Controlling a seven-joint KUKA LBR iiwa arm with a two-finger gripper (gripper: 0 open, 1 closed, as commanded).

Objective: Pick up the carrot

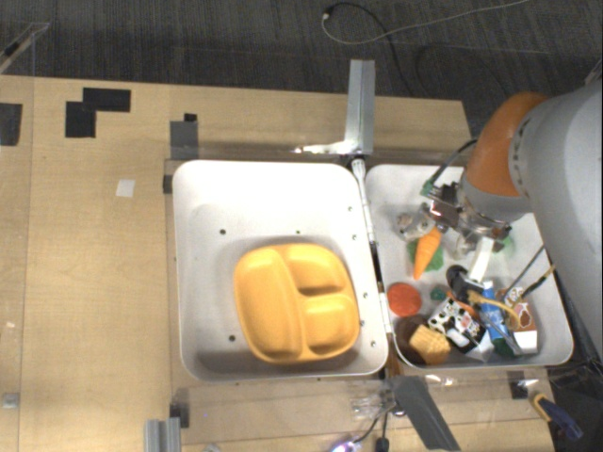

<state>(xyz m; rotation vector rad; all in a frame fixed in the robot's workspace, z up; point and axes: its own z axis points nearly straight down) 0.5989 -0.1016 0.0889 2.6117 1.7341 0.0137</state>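
Note:
The carrot [426, 251], orange with a green tip pointing toward the front, lies in the right bin [386, 191] near its middle left. My gripper [437, 233] hangs low over the carrot's thick upper end, reaching in from the right under the orange wrist band [495, 153]. One grey finger [411, 222] stands left of the carrot and the other [463, 243] to its right, so the gripper is open astride that end. The carrot still rests on the bin floor.
A red round piece [404, 297] lies just in front of the carrot. Several small toys [462, 323] crowd the right bin's front corner. A yellow divided plate [297, 299] sits in the left bin [203, 252]. The divider wall [367, 243] runs close to the carrot's left.

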